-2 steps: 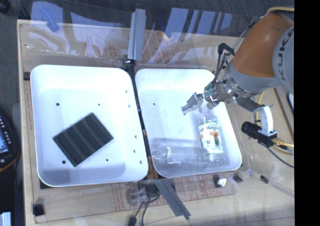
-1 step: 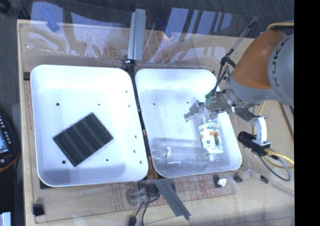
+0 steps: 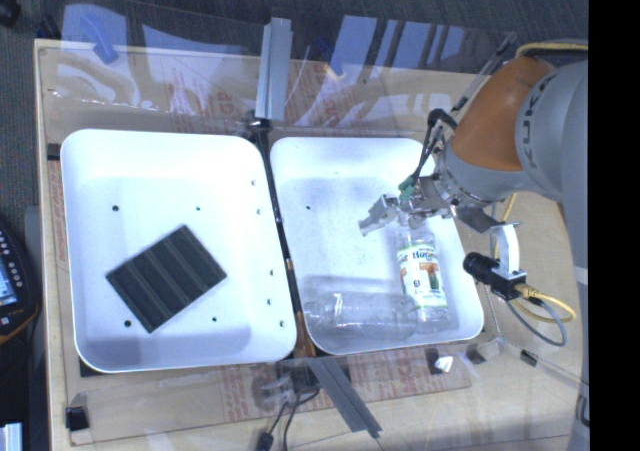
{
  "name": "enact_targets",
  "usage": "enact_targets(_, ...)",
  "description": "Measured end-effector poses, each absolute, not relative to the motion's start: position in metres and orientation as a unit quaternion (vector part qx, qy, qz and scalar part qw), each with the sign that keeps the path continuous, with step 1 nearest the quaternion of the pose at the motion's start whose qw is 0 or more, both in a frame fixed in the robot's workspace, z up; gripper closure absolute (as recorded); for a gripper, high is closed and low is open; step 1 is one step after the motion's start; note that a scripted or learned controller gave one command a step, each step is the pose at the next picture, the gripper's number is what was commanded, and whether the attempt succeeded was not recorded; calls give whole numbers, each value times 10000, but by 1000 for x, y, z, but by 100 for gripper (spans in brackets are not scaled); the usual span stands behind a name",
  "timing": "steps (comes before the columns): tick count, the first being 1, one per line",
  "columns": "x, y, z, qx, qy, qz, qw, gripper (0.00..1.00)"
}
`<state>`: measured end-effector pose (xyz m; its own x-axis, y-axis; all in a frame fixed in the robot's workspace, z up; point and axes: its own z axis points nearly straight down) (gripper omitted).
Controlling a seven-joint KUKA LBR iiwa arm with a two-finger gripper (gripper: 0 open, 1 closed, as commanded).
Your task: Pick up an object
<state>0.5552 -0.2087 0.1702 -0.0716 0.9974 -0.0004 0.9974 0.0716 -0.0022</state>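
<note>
Printed white-and-green label on the clear plastic bottle (image 3: 421,274), right of frame. Lettering too blurred to read. No other legible text.

White bins (image 3: 160,154), dark ribbed panel (image 3: 166,277), clear bottle (image 3: 421,274) with green-white label

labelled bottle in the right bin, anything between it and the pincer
Nothing visible stands between them. The pincer hangs over the right bin, just above and left of the top end of the labelled bottle. A clear plastic bottle lies against the labelled one's lower end, away from the pincer's side.
</note>
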Motion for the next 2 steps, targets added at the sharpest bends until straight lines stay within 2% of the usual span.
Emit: enact_targets(2,553,-208,164,-6744,-7384,11,19,0)
